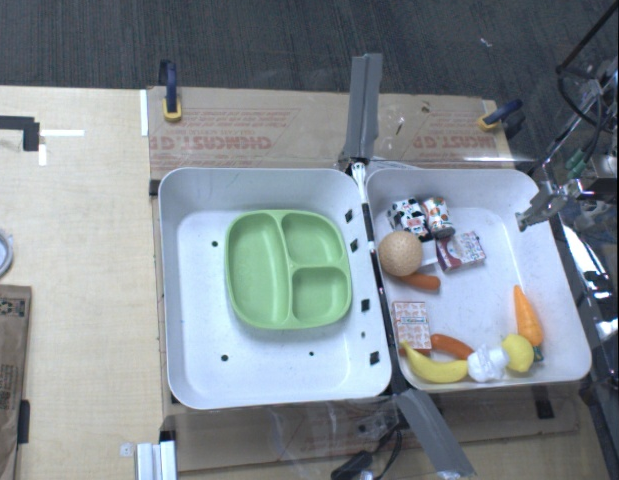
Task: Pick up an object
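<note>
I judged the carrot [528, 314], lying alone toward the right bin's [549, 258] right side, the easiest pick: light, stiff moulded plastic, smooth and tapered, best pinched across its thick middle. The tan ball [400, 253] looked rounder and likelier to slip; the banana [435, 367] lay crowded against other toys. The gripper [537, 212] hung over the far right rim; its opening I could not tell.

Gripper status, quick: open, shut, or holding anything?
Gripper: at the right bin's far right corner; finger state cannot be told, nothing visibly held.
</note>
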Controlling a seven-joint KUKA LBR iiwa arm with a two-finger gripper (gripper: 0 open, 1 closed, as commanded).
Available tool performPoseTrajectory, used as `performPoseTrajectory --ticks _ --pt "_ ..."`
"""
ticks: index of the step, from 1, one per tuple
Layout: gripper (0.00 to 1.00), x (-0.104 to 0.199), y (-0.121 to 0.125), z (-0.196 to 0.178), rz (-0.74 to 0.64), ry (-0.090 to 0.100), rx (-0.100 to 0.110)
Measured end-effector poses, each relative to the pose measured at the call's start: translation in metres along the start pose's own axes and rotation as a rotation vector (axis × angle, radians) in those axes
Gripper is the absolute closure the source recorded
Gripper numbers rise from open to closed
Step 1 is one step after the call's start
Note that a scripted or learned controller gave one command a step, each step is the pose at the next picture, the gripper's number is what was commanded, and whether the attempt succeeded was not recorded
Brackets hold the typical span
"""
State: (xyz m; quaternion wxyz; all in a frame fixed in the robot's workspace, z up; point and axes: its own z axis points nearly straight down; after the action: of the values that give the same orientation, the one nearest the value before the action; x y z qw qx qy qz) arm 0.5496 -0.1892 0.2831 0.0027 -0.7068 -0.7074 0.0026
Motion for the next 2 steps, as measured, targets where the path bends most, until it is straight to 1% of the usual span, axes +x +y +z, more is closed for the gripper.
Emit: performPoseTrajectory --ticks 1,2 --pt "0.00 -0.024 -0.010 0.184 0.020 0.013 0.007" --pt "0.00 -0.020 -0.034 0.194 0.065 0.012 -0.005"
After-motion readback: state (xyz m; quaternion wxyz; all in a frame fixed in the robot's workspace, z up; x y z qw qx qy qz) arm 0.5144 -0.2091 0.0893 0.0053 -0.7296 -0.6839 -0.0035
